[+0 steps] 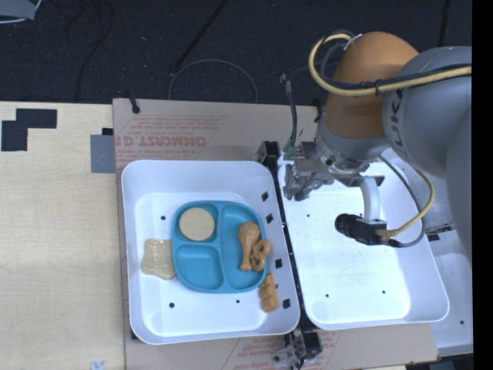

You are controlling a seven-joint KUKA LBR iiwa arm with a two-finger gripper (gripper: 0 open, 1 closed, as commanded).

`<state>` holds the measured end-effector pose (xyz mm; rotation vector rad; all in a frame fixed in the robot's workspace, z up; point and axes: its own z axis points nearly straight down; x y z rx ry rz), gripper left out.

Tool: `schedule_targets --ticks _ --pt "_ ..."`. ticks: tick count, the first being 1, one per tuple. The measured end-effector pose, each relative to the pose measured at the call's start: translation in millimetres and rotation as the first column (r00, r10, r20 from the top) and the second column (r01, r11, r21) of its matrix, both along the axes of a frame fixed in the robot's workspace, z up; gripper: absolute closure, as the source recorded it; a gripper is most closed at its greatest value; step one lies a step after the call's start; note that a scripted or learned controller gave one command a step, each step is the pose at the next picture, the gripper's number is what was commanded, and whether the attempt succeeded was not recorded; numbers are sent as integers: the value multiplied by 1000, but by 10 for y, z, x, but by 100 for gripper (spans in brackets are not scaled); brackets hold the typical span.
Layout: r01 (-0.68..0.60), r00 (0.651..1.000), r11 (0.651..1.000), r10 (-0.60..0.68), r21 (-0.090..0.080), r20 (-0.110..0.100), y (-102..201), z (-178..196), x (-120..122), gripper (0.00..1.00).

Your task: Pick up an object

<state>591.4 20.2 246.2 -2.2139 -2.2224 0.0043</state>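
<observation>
Overhead, the hand point(296, 185) hangs over the right bin point(385, 299); grip state unclear.

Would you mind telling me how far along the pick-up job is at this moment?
Nothing looks picked yet. The round cracker and pretzel lie in the blue tray in the left bin, a pale piece and a brown piece beside it. In hand: the end effector sits at the top of the divider between the bins. Left: choosing, grasping and lifting an object.

1 fixed camera looks down at a slant on 2 shallow white plastic bins point(146, 206); the grey arm point(431, 99) enters from 3 o'clock.
</observation>
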Motion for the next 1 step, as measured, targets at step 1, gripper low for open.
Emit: schedule_targets --ticks 1 --pt "0 1000 1000 0 -1 1 538 -141 55 100"
